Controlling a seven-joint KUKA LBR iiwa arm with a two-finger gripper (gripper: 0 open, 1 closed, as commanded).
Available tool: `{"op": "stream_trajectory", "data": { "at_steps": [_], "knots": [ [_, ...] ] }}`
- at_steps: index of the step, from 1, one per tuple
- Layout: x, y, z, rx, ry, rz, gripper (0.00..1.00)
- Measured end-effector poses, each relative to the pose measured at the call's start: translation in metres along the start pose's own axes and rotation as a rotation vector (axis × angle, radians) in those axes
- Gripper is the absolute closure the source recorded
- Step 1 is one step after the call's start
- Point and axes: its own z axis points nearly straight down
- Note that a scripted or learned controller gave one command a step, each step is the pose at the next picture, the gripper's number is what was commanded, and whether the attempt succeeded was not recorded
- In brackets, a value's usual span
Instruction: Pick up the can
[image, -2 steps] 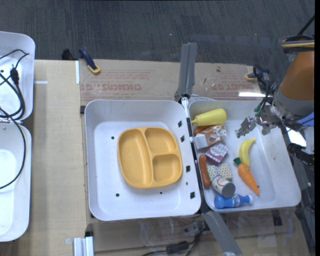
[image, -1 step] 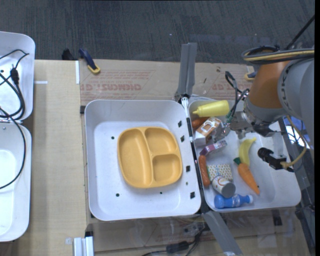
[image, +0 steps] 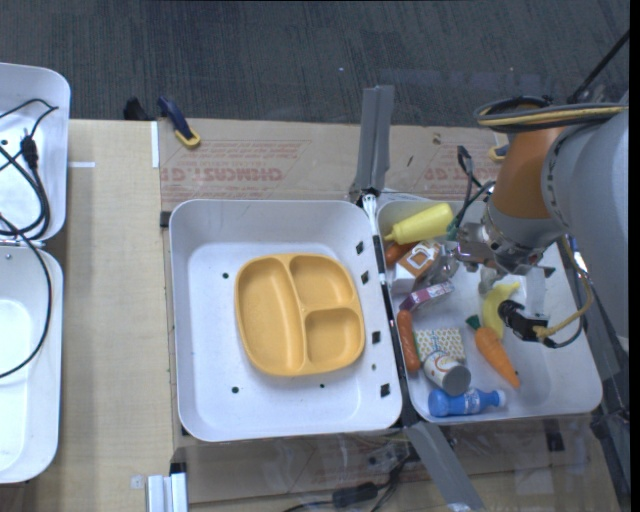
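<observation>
Cardboard-covered bench (image: 300, 160) bears two white bins (image: 200, 300).

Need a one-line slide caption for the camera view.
KUKA arm poised over cluttered right bin; can lies untouched; yellow divided plate in left bin.

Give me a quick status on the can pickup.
Claw low over right bin's upper part, nothing seen in it. Can lying near bin's front, untouched. Blue bottle and carrot crowd it.
</observation>
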Motion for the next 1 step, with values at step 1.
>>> {"op": "stream_trajectory", "data": {
  "at_steps": [1],
  "knots": [
    [0.0210,0.0434,-0.0067,-0.037,0.024,0.592,0.00]
  ]
}}
